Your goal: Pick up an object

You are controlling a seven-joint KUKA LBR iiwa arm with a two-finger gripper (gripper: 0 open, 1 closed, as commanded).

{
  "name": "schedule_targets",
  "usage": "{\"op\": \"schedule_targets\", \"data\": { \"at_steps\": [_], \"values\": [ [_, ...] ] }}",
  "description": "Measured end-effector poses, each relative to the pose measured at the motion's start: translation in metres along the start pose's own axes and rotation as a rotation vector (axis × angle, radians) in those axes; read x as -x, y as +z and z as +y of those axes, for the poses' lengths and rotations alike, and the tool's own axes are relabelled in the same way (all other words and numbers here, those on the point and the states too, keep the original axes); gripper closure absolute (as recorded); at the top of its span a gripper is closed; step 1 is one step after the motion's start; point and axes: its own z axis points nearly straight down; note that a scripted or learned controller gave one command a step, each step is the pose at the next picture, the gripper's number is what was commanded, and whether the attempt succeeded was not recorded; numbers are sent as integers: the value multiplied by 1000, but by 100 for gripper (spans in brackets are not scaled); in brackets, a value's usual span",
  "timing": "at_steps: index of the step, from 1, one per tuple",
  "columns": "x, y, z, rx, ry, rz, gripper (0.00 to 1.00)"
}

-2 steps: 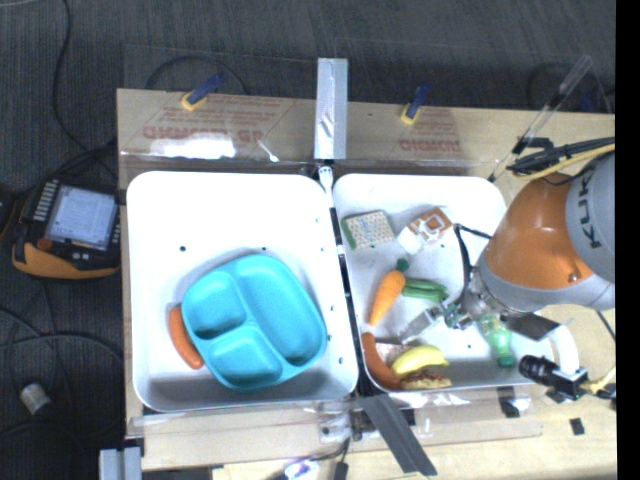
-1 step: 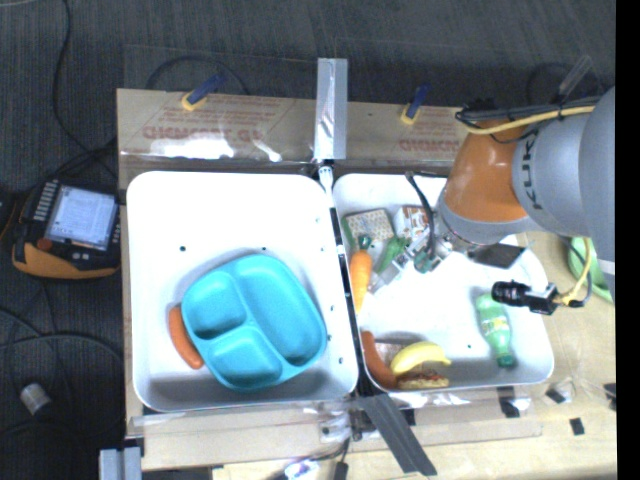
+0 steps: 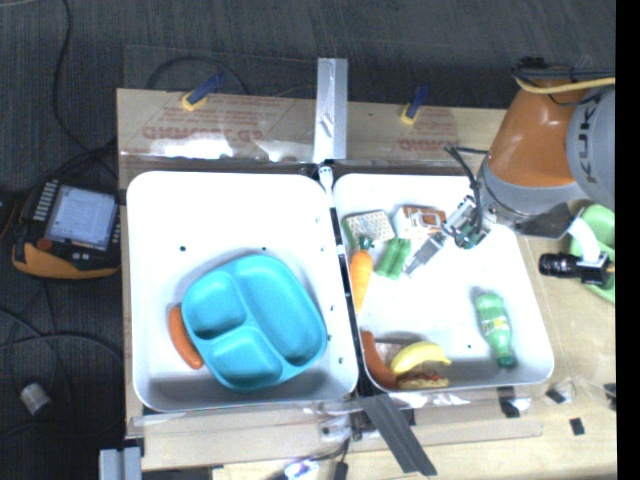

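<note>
My gripper (image 3: 432, 246) hangs over the back of the right bin (image 3: 530, 298), open, with nothing between its fingers. Its tips point down-left toward a green tube (image 3: 392, 257). Just behind the tips lies an orange-and-white box (image 3: 420, 217). A green patterned packet (image 3: 367, 228) sits to the left of that box. An orange carrot (image 3: 358, 277) lies along the bin's left wall. A green bottle (image 3: 494, 326) lies at the right, well apart from the gripper. A banana (image 3: 419, 355) and a brown sausage (image 3: 374, 362) lie at the front.
The left bin (image 3: 160, 218) holds a blue divided plate (image 3: 255, 318) and an orange sausage (image 3: 184, 337) beside it. The arm's orange band (image 3: 535, 138) rises at the right. A green object (image 3: 598, 230) and a black item (image 3: 565, 264) lie on the bench right of the bins.
</note>
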Motion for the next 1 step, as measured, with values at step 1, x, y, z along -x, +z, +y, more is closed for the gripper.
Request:
{"op": "schedule_targets", "data": {
  "at_steps": [1],
  "values": [
    [15,50,42,23,-49,-35,0]
  ]
}}
